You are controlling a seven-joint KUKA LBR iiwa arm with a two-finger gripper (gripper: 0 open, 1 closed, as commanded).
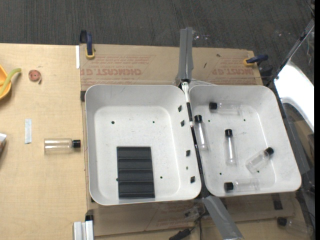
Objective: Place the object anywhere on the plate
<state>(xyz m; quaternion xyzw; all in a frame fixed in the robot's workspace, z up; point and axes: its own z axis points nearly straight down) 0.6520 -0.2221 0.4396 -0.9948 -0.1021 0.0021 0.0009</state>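
Where the camera view looks down on the bench, the left white bin (95,134) holds a dark ribbed plate (135,171) lying flat near its front wall, with nothing on it. The right white bin (285,134) holds five clear vials with black caps, all lying down and apart from each other. One (225,107) lies near the back, one (201,134) along the left wall and one (230,148) in the middle. One (259,159) lies tilted toward the right and one (242,185) rests by the front wall. A sixth vial (59,144) lies on the wooden bench (45,194), left of the bins and well away from the plate. Farther left sit a small reddish disc (34,75) and a yellow object (6,81) at the edge. Whether the gripper is released or grasping anything cannot be told.
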